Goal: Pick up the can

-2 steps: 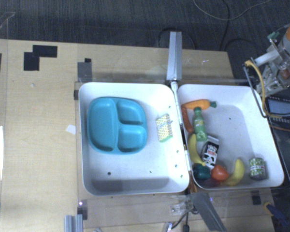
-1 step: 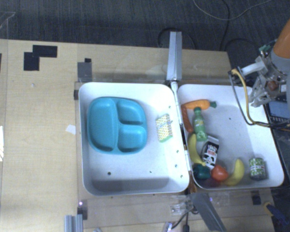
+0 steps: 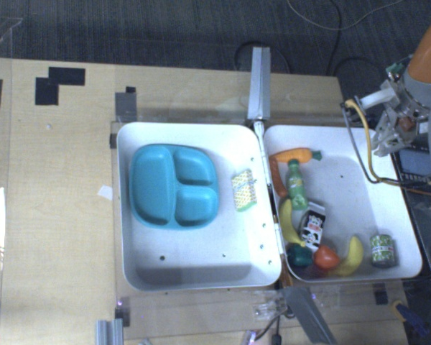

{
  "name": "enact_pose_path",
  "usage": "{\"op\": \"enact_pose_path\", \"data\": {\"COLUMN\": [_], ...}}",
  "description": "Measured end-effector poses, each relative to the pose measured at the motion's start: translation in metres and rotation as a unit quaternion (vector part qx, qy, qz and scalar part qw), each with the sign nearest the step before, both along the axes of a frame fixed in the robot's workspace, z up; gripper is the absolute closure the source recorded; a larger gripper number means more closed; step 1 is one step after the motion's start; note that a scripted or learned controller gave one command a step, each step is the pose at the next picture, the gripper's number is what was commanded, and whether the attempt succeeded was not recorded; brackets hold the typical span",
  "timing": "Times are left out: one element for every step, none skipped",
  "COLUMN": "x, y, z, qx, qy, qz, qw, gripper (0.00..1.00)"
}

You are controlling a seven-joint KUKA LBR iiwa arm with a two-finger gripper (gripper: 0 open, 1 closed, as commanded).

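**Two bins, one can waiting at the near right corner**

Two shallow white bins sat side by side on the pale wooden worktop [image 3: 50,214]. The small green-labelled metal can [image 3: 381,250] lay in the right bin [image 3: 388,192], close to its near right corner, just beside a yellow banana [image 3: 352,256]. Further left in that bin were a red tomato-like fruit [image 3: 326,258], a black-and-white carton [image 3: 313,226], a green plastic bottle [image 3: 296,180] and an orange carrot [image 3: 293,154]. The left bin [image 3: 194,268] held a turquoise divided plate [image 3: 174,185] and a small patterned sponge [image 3: 243,190]. The end effector [image 3: 385,139] hovered above the right bin's far right edge, well apart from the can; whether its grip was open could not be told.
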State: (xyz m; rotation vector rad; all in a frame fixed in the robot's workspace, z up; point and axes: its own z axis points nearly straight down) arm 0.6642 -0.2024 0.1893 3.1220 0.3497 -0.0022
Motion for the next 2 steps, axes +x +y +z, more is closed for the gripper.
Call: {"op": "enact_pose_path", "data": {"x": [0.002,-0.002], "y": [0.001,-0.002], "z": [0.008,-0.021], "qx": [-0.0002,0.0002], "qy": [0.001,0.001], "qz": [0.004,-0.006], "qw": [1.0,1.0], "gripper": [1.0,1.0]}}
